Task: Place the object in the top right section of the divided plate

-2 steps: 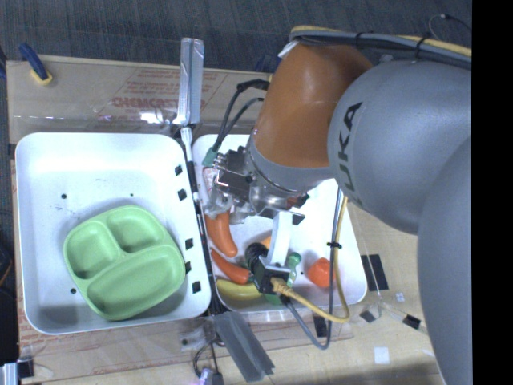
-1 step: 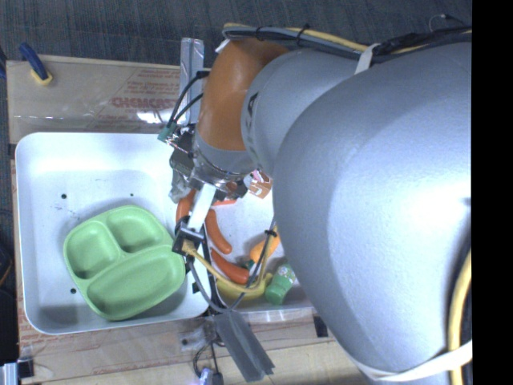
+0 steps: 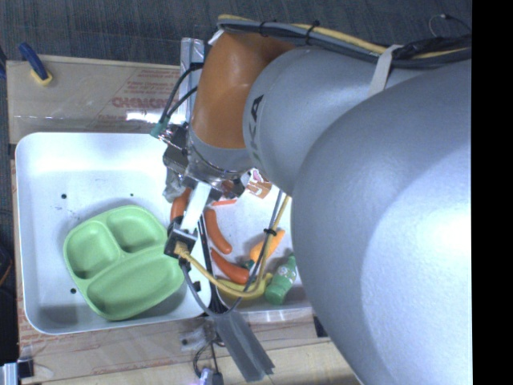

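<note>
Plate: the light green three-section plastic plate [image 3: 120,275] lies in the lower part of the left shallow white bin [image 3: 48,159].
Gripper: my gripper [image 3: 186,187] hangs where the two bins meet, just beside the plate's right rim; I cannot tell whether it is open or closed.
Objects: orange sausage-shaped pieces [image 3: 218,233] and a small green bottle-like item [image 3: 280,285] lie in the right white bin [image 3: 272,315], under my arm.
Held: nothing I can make out.
</note>
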Available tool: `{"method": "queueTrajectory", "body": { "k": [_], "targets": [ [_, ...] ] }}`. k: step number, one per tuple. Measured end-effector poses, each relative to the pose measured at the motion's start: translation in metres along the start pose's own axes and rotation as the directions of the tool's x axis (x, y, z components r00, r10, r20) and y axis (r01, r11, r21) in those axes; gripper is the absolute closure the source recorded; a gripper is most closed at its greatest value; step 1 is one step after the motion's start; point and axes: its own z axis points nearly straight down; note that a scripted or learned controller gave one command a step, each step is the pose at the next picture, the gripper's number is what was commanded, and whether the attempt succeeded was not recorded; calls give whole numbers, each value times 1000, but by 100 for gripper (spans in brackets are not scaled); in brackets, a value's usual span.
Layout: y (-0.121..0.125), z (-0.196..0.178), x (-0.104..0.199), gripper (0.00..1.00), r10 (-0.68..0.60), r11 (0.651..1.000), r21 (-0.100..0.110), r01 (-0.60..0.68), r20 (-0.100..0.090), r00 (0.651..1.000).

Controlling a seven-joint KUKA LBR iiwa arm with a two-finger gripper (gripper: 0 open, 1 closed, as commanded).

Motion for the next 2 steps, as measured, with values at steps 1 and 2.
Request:
{"method": "queueTrajectory", "body": {
  "k": [1, 2],
  "targets": [
    [39, 94, 33, 100, 64, 998, 4, -64, 4, 998],
    [39, 93, 34, 0, 63, 998, 3, -63, 3, 998]
  ]
}}
